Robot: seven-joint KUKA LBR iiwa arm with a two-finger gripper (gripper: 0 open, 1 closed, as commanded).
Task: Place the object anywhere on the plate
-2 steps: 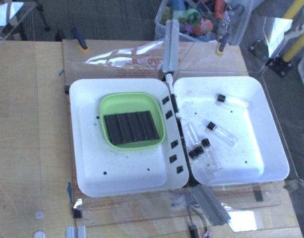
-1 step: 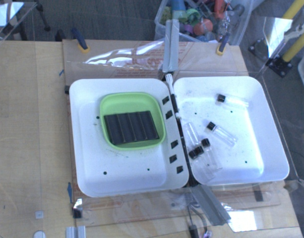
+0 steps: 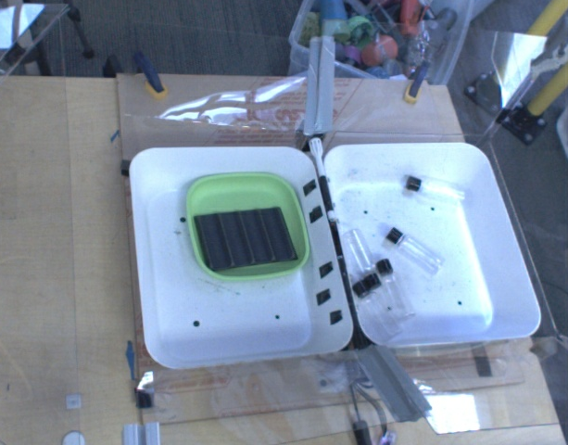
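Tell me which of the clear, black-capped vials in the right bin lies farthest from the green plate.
The clear plastic vial with a black cap near the right white bin's far wall, lying alone; the others cluster nearer the divider.

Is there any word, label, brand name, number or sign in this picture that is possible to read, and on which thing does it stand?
None can be read.
Crumpled clear plastic sheet behind the bins: faint reddish print, too blurred to read.
Green square plate, dark ribbed insert, clear vials with black caps: no text seen.

One fixed cam above bench [image 3: 52, 248], angled down, mid-range, left bin [image 3: 163, 332] & right bin [image 3: 487, 304] both framed
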